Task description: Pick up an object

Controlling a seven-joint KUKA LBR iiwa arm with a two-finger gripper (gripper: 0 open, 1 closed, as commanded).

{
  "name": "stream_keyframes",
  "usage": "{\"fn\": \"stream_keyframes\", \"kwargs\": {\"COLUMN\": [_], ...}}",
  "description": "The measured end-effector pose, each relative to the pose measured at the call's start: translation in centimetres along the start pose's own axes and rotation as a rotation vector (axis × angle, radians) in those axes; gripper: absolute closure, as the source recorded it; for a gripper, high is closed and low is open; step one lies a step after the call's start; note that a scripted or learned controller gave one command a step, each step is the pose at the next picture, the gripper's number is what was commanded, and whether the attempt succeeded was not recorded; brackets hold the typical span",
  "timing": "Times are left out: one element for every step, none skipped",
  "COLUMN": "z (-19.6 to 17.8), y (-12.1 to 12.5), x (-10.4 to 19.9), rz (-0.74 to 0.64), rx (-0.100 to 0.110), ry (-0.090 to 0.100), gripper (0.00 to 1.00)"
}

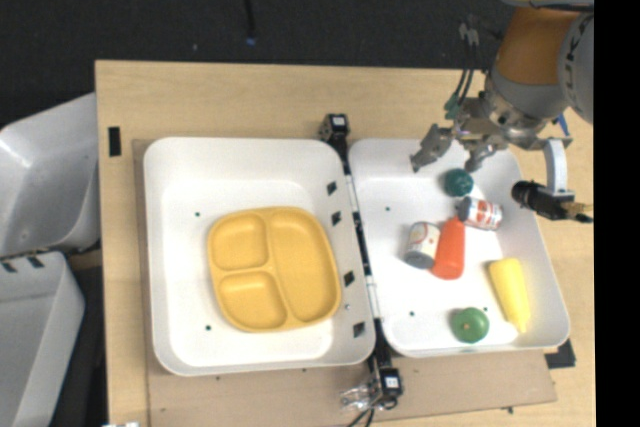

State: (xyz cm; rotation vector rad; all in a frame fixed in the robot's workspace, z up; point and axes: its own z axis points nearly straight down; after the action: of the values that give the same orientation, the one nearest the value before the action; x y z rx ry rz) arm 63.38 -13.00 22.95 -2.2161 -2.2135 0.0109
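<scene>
Green round toy fruit [469,323] closest, against the front rim of the right-hand shallow white bin [400,300]; beside it a yellow banana-shaped toy [509,292]. Further back, mid-bin: an orange plastic bottle [450,248] touching a small white-and-red can [423,243], then a second red-and-white can [481,212] lying on its side. Just behind that, a small teal ball [458,182], apparently clear of its neighbours and likely the easiest target.

Grey two-finger hand [456,153] at the back of the same bin, just above the teal ball, fingers spread and gripping nothing.

To do the grasp well:
- Centre over the ball before dropping, one finger on each side.
- Keep the fingers wide until they are down beside the ball's widest part; likely to roll if nudged off-centre.
- Steer the near finger clear of the lying can just in front.
- Close gently, then lift straight up, away from the back wall.

Nothing to do in the left white bin [180,215] with its yellow divided plastic plate [272,268], nor on the tan wooden table [130,95].
</scene>
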Motion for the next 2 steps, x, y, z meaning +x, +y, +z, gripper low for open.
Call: {"fn": "stream_keyframes", "kwargs": {"z": [-0.8, 3.9], "y": [0.2, -0.6], "x": [0.0, -0.5], "rz": [-0.002, 0.000], "rx": [-0.013, -0.010], "ry": [-0.001, -0.004], "gripper": [0.00, 0.00]}}
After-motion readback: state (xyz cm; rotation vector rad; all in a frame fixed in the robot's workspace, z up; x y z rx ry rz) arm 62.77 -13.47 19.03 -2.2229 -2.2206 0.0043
